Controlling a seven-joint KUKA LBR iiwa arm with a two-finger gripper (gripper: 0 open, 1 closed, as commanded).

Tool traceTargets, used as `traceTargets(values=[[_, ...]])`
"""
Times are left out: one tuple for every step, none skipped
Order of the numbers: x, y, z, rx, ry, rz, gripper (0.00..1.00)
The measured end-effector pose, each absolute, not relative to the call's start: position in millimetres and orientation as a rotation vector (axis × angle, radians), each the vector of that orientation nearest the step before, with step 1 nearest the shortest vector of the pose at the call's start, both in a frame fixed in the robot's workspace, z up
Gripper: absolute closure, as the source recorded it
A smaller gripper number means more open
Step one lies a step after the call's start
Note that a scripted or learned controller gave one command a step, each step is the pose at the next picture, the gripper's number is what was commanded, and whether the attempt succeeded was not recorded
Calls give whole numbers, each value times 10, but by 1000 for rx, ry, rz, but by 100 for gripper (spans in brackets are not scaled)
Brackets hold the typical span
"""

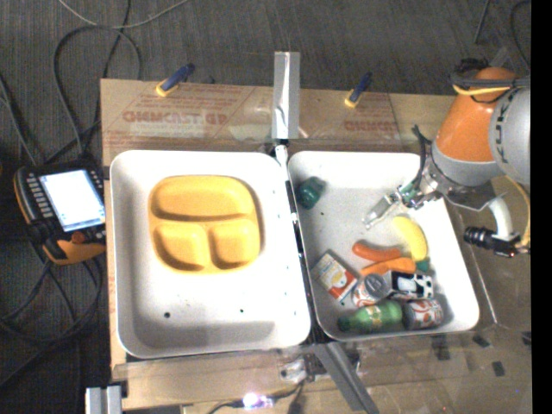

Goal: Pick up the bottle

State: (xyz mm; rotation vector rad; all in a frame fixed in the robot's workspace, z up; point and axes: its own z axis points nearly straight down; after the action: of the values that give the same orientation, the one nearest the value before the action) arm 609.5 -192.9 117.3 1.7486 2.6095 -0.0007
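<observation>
Lying against the right bin's (448, 231) front edge, the green bottle (373, 316) is untouched; the end effector (385, 207) hovers mid-bin, fingers parted, holding nothing.

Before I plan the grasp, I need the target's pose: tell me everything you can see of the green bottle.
The green bottle lies on its side along the near edge of the right bin, with its dark cap end pointing left. It looks like glossy plastic with a yellowish label band around its middle. A can lies against its right end, and a small carton and other clutter sit just behind it. The gripper is apart from it, toward the bin's far side.
</observation>
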Motion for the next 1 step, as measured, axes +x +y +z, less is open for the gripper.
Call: traceTargets(values=[[6636,-1264,921,1724,2624,-3,0]])
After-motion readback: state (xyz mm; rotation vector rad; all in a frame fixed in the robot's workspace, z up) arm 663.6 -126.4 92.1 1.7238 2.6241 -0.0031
